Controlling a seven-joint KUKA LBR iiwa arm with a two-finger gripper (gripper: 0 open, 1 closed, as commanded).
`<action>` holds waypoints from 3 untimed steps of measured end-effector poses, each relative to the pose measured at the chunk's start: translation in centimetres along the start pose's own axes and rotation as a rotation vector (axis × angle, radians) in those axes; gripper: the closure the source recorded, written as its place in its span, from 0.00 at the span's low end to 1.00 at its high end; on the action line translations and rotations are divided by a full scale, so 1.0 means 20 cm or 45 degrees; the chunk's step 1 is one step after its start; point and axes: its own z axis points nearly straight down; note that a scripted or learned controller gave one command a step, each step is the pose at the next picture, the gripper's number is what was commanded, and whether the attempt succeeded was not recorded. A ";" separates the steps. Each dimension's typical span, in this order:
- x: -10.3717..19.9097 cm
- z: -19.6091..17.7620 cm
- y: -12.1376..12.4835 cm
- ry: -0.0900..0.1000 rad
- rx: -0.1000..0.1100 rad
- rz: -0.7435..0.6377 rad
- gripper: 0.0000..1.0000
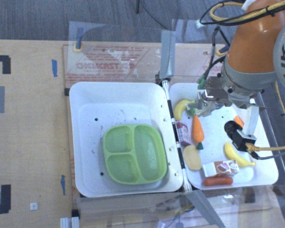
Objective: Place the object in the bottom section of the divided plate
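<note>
Nothing is on the plate [135, 154] yet. It sits in the left bin [85, 99], green, with all three sections bare: one long section on its right side and two smaller ones on its left. I take the nearer of the two small ones to be the "bottom" section. So the whole job is still ahead: pick, carry across the wall between the bins, and set down.

The gripper [203, 107] hangs over the far left corner of the right bin [266, 172], low among the toy food. From here I cannot tell whether it is open or closed, and I see nothing held in it.

The task does not name its object. Judging by where the gripper is, I would guess the carrot [197, 129], which lies just below it in the view. A banana [180, 109] lies just to the left and is the other candidate.

The carrot lies flat on the bin floor, close to the dividing wall. Its long axis runs from the far side toward the near side, only slightly tilted. A small dark green bit at its near end looks like the stalk, so the tip probably points away, up toward the gripper. The banana curves along the same direction, hard against the bin's left wall.
</note>
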 end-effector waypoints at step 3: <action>-0.15 0.65 -0.23 0.004 0.003 -0.369 1.00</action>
